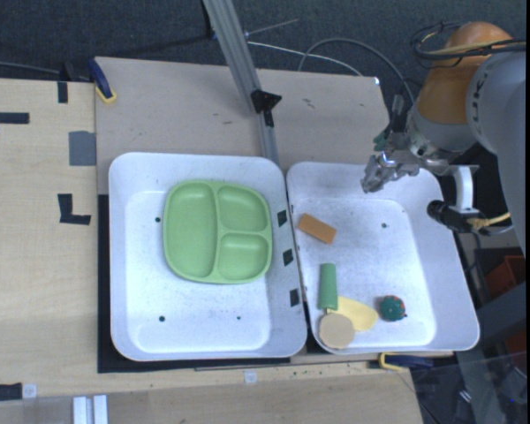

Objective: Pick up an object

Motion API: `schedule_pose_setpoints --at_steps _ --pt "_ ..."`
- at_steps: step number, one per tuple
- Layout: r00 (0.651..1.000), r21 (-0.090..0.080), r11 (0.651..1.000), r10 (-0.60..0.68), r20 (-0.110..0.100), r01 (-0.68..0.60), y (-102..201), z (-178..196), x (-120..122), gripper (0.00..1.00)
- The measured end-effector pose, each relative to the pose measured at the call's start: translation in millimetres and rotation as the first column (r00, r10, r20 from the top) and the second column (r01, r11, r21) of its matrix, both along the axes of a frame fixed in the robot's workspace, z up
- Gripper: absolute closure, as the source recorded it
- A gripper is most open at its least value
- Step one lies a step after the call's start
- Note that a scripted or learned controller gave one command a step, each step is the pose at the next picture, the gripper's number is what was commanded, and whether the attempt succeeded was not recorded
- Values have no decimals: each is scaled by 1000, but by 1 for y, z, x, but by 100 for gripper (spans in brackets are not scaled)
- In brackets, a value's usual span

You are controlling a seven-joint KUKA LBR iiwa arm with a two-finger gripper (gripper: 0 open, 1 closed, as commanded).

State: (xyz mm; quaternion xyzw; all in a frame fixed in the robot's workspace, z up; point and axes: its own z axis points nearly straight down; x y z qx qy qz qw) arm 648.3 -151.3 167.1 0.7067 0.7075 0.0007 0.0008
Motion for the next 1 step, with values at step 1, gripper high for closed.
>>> schedule_pose_setpoints --at_steps 1 --pt "1000 -1 1000 1 2 -1 0 50 1 100"
